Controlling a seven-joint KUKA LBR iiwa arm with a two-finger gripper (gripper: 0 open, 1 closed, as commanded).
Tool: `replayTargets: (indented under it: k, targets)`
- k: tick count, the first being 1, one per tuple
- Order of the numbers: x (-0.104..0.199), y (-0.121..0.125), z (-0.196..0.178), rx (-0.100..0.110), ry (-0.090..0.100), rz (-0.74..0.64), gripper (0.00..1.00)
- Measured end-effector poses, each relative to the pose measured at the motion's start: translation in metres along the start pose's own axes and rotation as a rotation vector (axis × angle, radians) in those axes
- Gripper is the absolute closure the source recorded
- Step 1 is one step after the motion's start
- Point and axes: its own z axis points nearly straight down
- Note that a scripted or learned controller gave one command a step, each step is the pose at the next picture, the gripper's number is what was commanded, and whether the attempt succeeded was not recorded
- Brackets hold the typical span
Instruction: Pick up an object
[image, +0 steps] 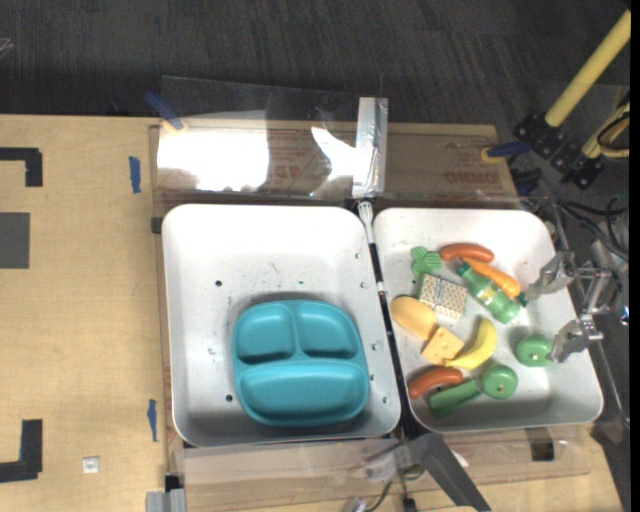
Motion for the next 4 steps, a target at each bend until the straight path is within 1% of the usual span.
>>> replayTargets:
  k: [1, 2, 3, 4]
  targets:
    - [-0.032, -0.033, 0.155, -0.006, 0.015, -0.025, 0.0]
    - [-0.144, -0.048, 0.173, 0.0, 0.009, -0.186, 0.0]
    - [-0.099, 0.037, 0.172, -0.001, -0.008, -0.26, 0.0]
    - [-0.011, 0.059, 0.171, 0.001, -0.009, -0.177, 0.0]
